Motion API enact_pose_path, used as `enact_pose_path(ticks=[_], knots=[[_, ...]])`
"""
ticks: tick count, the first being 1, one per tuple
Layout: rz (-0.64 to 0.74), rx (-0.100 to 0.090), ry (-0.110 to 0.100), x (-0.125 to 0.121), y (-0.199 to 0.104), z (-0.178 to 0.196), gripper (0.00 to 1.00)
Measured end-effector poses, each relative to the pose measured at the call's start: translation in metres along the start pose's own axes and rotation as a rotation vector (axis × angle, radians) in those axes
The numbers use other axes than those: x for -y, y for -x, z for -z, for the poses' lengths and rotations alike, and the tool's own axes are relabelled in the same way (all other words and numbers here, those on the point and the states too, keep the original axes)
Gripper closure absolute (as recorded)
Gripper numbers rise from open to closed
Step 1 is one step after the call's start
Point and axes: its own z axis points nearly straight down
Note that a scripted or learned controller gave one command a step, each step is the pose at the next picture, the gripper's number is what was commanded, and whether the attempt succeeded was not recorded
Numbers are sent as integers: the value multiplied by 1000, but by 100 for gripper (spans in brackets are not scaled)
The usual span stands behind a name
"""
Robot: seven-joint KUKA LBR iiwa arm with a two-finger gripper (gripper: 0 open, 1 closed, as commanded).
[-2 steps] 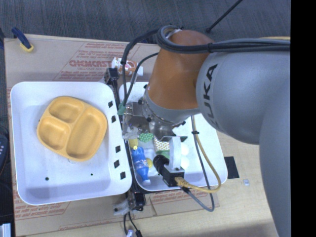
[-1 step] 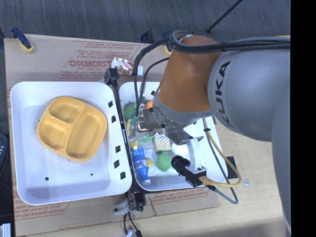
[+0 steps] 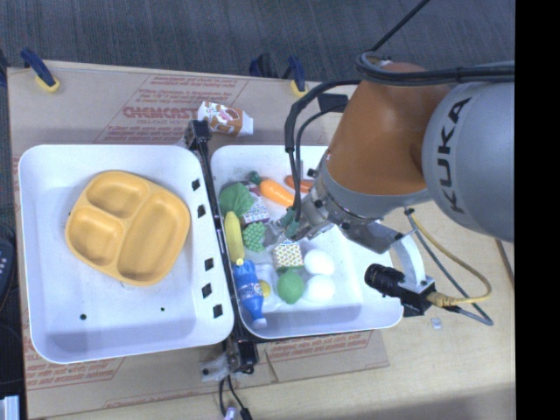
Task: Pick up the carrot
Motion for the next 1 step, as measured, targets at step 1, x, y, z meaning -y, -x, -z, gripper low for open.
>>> enact_pose_path(ticks=[1], knots=[[26,0,0,-58,65,1,100]])
